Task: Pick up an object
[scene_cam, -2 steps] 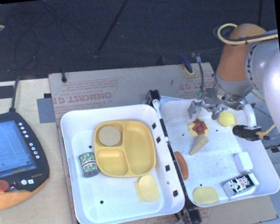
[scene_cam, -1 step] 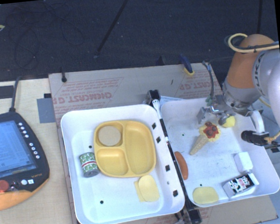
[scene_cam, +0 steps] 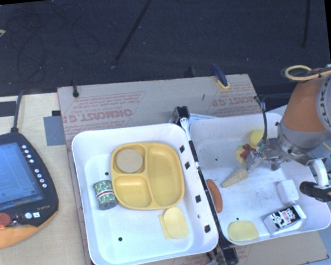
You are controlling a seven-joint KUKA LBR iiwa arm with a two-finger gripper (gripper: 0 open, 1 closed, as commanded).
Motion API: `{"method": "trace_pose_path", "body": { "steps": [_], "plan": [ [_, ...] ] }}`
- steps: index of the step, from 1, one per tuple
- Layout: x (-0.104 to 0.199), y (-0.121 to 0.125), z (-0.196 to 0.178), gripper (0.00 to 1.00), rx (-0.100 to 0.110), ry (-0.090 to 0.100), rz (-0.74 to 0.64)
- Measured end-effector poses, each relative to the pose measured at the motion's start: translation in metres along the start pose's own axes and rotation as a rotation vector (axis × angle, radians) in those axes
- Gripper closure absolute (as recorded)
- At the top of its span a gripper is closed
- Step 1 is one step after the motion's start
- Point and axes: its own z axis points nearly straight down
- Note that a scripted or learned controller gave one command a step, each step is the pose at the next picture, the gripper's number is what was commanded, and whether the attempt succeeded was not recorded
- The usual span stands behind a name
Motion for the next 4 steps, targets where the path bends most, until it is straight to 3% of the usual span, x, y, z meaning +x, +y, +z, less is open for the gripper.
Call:
{"method": "trace_pose_path", "body": {
  "steps": [1,2,3,4],
  "plan": [
    [0.027,0.064,0.002,0.0,0.013,0.002,-0.003],
    [0.015,-0.057,-0.001,0.0,0.003,0.001,0.002],
    [0.019,0.027,0.0,0.0,-0.007,-0.003,-0.007],
    [0.051,0.067,0.0,0.0,-0.004,0.0,-0.008]
  ]
}}
